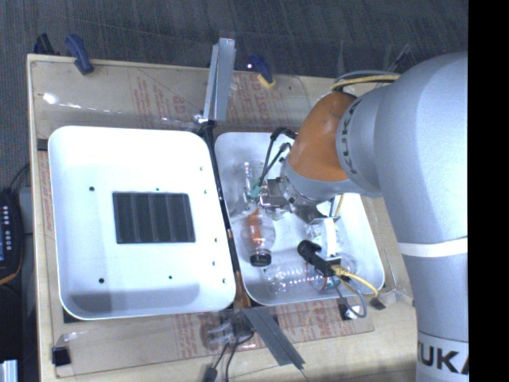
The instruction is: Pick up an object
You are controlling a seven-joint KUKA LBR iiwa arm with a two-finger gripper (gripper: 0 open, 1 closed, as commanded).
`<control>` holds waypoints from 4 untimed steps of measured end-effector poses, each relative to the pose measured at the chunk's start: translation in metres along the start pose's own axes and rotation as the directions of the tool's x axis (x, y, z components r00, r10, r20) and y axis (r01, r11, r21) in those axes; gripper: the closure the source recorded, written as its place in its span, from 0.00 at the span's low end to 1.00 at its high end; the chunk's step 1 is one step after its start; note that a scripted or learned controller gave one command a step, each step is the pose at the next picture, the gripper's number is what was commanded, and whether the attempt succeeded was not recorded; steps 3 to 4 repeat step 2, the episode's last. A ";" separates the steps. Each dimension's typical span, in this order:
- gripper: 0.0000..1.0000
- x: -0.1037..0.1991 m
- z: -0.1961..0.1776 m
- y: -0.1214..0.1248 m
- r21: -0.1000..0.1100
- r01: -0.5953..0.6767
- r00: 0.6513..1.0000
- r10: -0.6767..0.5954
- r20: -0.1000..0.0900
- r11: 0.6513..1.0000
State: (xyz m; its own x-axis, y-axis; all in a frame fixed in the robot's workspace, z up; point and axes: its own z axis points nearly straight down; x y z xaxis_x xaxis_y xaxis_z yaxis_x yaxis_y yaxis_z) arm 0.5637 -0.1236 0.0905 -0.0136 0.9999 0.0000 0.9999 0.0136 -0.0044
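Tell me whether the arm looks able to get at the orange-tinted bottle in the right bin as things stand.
Probably yes: the arm hangs over the right bin, and the orange-tinted bottle lies uncovered just left of the wrist.

One fixed camera above the bench looks down aslant.

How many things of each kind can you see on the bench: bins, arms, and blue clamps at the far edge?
Bins: 2, the left bin and the right bin
Arms: 1, the arm
Blue clamps: 2, one clamp far left and one clamp near the middle
Total: 5
The small things in the right bin are too jumbled to count.
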 end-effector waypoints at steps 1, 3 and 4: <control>1.00 0.000 -0.011 0.001 -0.001 0.005 1.000 -0.005 0.001 1.000; 1.00 0.050 -0.101 0.026 -0.003 0.059 0.998 -0.059 0.000 0.998; 1.00 0.050 -0.101 0.026 -0.003 0.059 0.998 -0.059 0.000 0.998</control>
